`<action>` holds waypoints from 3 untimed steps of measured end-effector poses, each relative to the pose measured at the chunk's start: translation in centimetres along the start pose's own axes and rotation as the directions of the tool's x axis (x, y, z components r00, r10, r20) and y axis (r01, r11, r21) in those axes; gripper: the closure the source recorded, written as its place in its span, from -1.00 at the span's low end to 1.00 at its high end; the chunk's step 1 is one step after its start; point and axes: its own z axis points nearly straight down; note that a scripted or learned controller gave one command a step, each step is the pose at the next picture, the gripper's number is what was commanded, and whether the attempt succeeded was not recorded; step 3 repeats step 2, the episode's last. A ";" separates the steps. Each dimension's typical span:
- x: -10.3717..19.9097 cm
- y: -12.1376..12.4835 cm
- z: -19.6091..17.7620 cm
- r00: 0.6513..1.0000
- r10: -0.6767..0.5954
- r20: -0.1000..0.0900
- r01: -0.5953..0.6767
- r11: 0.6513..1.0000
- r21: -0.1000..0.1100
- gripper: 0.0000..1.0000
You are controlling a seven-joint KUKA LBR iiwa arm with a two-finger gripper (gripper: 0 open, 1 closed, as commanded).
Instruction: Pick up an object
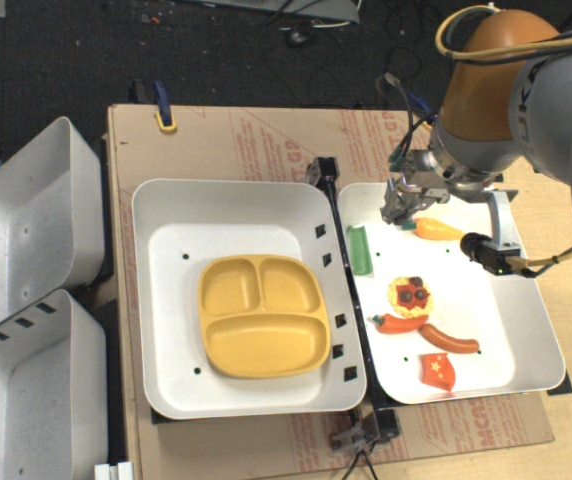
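Reaching in from the right, the grey arm (526, 98) with its orange band hangs over the far part of the right bin (531, 328), and its gripper (406, 206) points down near that bin's far left corner. Whether the gripper is open or closed cannot be told, and nothing can be seen in its grasp. Just beside it, toward the right, a small orange-yellow carrot-like piece (438, 230) lies on the bin floor. A green stick (360, 249) lies along the left wall of the same bin. Near the middle sits a little round pizza toy (411, 294), with a red chili pepper (401, 322) touching its near edge. A sausage (450, 340) lies just past that, and a red wedge (438, 370) rests close to the near edge. The left bin (161, 268) carries a yellow divided plate (263, 315) at its centre. Both bins stand side by side on the brown bench (256, 138)
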 end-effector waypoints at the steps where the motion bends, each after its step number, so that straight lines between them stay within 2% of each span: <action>1: 4.7 -1.1 -0.3 1.000 0.000 0.000 0.000 1.000 0.002 1.00; 2: 10.9 -1.6 0.2 1.000 0.000 0.000 0.000 1.000 0.001 1.00; 3: 10.9 -1.6 0.2 1.000 0.000 0.000 0.000 1.000 0.001 1.00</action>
